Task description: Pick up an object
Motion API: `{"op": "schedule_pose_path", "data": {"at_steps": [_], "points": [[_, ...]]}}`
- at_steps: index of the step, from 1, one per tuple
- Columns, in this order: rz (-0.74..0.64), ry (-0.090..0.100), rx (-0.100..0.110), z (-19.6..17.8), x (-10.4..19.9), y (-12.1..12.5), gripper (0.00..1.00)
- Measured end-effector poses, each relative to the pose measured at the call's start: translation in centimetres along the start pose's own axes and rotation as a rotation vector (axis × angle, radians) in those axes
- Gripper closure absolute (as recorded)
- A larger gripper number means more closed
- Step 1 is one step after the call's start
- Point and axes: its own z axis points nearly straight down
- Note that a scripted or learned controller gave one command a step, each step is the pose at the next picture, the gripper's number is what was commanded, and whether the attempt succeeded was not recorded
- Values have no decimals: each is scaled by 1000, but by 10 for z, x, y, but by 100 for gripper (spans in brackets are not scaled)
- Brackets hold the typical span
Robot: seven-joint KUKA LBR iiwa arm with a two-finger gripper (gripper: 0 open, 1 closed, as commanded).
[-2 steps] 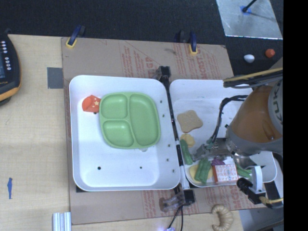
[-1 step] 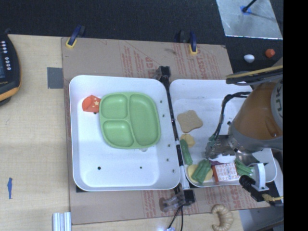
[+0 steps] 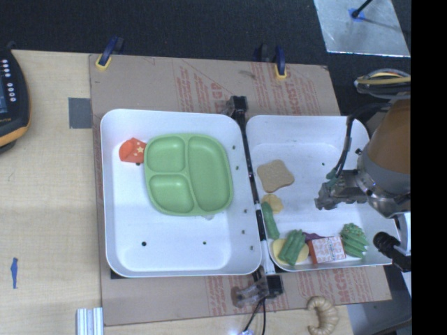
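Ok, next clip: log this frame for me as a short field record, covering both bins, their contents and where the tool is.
left bin: green divided plate, red toy touching the plate's left edge
right bin: tan bread slice, small yellow piece, green vegetable by the divider, green piece on a yellow one, red-and-white packet, green leafy toy
tool: over the right bin's right side, above bare floor, no item seen between its fingers
arm: enters from the right
task status: nothing picked up yet
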Motion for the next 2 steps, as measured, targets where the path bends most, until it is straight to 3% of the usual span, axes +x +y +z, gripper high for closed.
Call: {"op": "schedule_pose_path", "data": {"at_steps": [1, 2], "points": [[-7, 3, 3, -17, 55, 53, 100], [-1, 2, 9, -15, 52, 49, 0]]}}
